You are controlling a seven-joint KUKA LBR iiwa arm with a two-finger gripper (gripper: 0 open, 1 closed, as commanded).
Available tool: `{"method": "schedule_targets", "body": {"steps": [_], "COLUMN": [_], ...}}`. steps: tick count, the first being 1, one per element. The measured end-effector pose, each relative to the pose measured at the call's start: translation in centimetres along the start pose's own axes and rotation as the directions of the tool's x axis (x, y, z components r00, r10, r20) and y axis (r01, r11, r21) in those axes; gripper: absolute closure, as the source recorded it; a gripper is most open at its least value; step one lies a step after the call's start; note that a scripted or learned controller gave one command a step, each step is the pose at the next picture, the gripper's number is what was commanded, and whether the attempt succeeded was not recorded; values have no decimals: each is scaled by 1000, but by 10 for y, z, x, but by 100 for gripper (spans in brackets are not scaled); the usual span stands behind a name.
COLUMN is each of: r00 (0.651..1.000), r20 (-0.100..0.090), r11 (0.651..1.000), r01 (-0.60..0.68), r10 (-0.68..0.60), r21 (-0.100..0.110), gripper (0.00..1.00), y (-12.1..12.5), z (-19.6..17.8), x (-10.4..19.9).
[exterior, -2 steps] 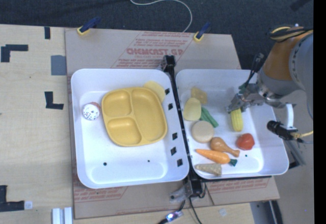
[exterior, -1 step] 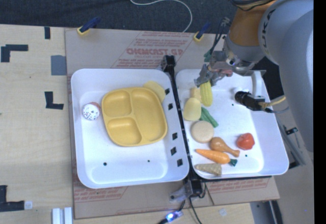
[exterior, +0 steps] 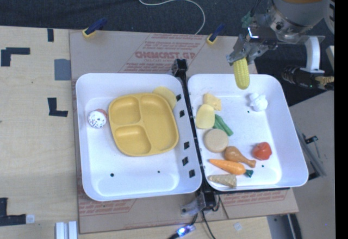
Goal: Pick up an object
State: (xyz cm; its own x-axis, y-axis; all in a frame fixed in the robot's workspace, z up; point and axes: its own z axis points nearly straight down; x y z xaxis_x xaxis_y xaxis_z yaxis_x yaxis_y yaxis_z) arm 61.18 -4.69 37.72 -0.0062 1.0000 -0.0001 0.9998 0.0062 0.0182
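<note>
My gripper (exterior: pixel 243 58) pinched the corn cob (exterior: pixel 241 73) by its top end above the right bin (exterior: pixel 288 124). I judged a slow, steady lift best, since it hung loosely.

A wooden bench (exterior: pixel 32 140) carries a brown cardboard sheet (exterior: pixel 157 50). On the sheet, two white bins sit touching: the left bin (exterior: pixel 95 175) and, to its right, the right bin (exterior: pixel 285 124). Beyond the left bin, two blue-and-yellow clamps (exterior: pixel 94 27) grip the sheet's far edge.
</note>
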Motion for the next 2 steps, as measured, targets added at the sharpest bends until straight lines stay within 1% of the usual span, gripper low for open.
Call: {"method": "schedule_targets", "body": {"steps": [1,2], "r00": [1000,1000], "r20": [0,-3], "r11": [1000,999], "r01": [-8,-5], "r10": [8,5], "r21": [20,39], "gripper": [100,100], "y": [-35,-75], "z": [1,161], "x": [-30,3]}}
